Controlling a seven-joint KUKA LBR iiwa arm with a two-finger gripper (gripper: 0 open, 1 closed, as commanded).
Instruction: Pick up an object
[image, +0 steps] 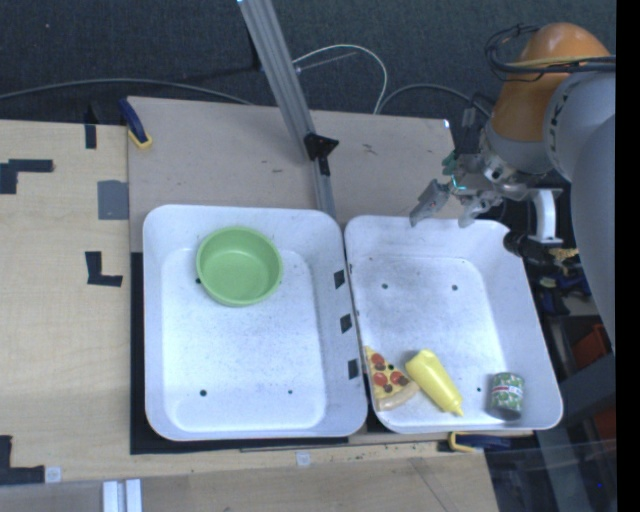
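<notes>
The bench (230, 150) carries everything, and the right bin (520, 330) serves as the landmark here. The arm (560, 90), grey with its orange band, comes in above the right bin's far right corner. The left bin (160, 330) sits touching the right bin's left edge, and a green bowl (238, 265) stands upright in its far part, well apart from the right bin.

The gripper (441, 213) hangs at the right bin's far rim, about over the middle of that edge. Its two fingers (424, 207) are spread apart, pointing down and leftward, with open space between them. Nothing lies between them, and they touch no object; whether a tip brushes the bin's rim cannot be told.

Three small things lie along the right bin's near wall, well apart from the gripper. A yellow squeeze bottle (434, 379) lies tilted near the middle. Just to its left, touching or nearly so, lies a pizza slice toy (386, 377), against the bin's left wall. A small can (505, 394) rests near the bin's near right corner.
</notes>
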